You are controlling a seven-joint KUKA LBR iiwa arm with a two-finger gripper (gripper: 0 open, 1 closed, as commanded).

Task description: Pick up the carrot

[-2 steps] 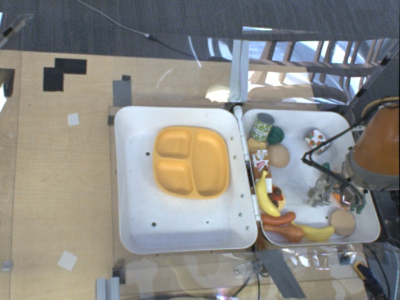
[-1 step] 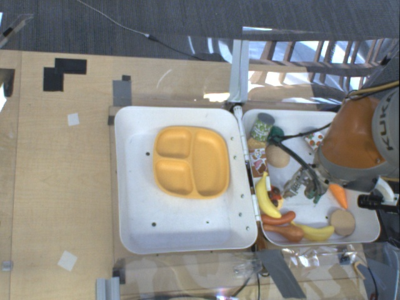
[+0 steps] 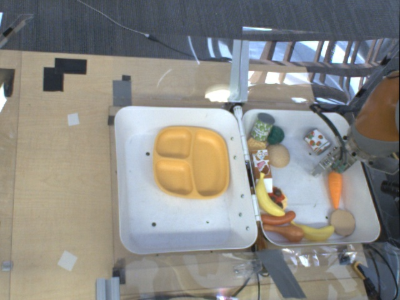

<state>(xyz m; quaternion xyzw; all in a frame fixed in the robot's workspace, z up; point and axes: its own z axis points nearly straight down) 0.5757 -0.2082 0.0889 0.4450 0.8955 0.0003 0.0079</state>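
Wooden surface (image 3: 56,186) bearing two shallow white bins side by side. Left bin (image 3: 181,230) holds a yellow three-compartment plate (image 3: 190,161), lying flat near its centre. Right bin (image 3: 306,199) holds assorted toy foods: along its left wall, from far to near, a green can (image 3: 262,130), a dark green broccoli-like piece (image 3: 275,134), a small printed carton (image 3: 262,162) and a pale round piece (image 3: 279,156); nearer the front, a banana (image 3: 267,200) lying across two reddish sausages (image 3: 280,224), a second banana (image 3: 317,232) and a tan round piece (image 3: 342,221) at the front right corner; a small patterned box (image 3: 317,141) lies toward the far right. Arm (image 3: 378,120), grey with an orange band, enters from the right. Gripper (image 3: 330,163) sits low over the right bin, just above the upper end of the carrot (image 3: 335,189); whether its jaws are parted or closed cannot be told. Carrot lies lengthwise near the bin's right wall, between gripper and tan round piece
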